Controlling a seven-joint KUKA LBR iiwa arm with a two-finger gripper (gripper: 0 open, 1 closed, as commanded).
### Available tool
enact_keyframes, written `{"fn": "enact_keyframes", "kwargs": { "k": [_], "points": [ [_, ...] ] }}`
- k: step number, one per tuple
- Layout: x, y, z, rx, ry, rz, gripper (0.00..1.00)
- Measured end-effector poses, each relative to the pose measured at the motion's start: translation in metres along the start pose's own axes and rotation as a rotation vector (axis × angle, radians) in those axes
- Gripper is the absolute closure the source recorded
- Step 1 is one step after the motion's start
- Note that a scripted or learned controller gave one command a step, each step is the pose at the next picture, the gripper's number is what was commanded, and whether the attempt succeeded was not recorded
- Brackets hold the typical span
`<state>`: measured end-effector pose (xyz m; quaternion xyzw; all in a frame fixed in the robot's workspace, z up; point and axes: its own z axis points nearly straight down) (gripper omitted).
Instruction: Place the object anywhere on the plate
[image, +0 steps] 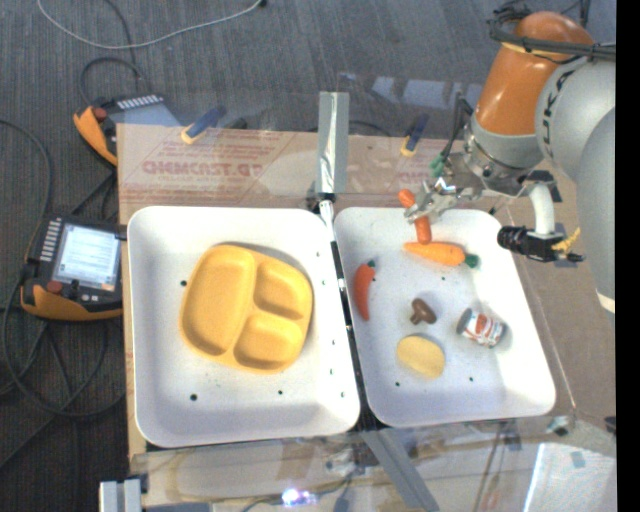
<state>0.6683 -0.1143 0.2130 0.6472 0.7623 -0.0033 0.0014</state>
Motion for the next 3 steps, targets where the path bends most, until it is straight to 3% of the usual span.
{"fn": "enact_keyframes", "kwargs": {
  "k": [1, 2, 3],
  "points": [
    [0.094, 0.012, -0.002, -0.001, 0.007, 0.055, 1.00],
    [0.189, -0.050, -0.002, 0.001, 0.008, 0.100, 1.00],
    [0.189, -0.050, -0.002, 0.001, 0.008, 0.100, 0.00]
  ]
}}
